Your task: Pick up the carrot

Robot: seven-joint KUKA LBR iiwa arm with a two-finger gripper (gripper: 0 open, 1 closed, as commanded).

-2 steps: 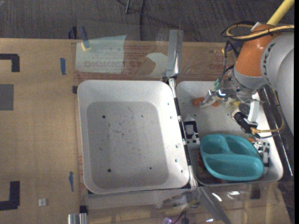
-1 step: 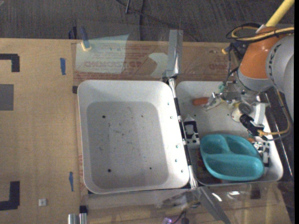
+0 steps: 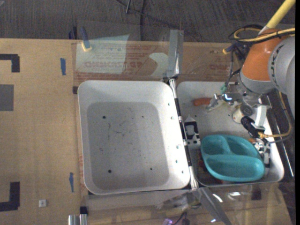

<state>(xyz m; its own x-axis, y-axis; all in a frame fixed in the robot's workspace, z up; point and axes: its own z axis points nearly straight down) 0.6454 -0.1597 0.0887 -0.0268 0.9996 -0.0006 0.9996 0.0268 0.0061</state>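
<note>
The carrot (image 3: 202, 101) is a small orange stick lying near the back left of the right bin (image 3: 277, 171). My gripper (image 3: 215, 103) hangs low over that bin just right of the carrot, its tip close to the carrot's right end. The grey arm with its orange band (image 3: 259, 63) comes in from the right above it. Whether the tip touches the carrot is not clear.
A teal divided plate (image 3: 232, 157) fills the front of the right bin, with something red (image 3: 205, 165) peeking out at its left edge. The left bin (image 3: 84, 125) stands beside it. A black and white fitting (image 3: 191, 130) sits on the divider between the bins. Cables (image 3: 262, 135) trail off the wrist.
</note>
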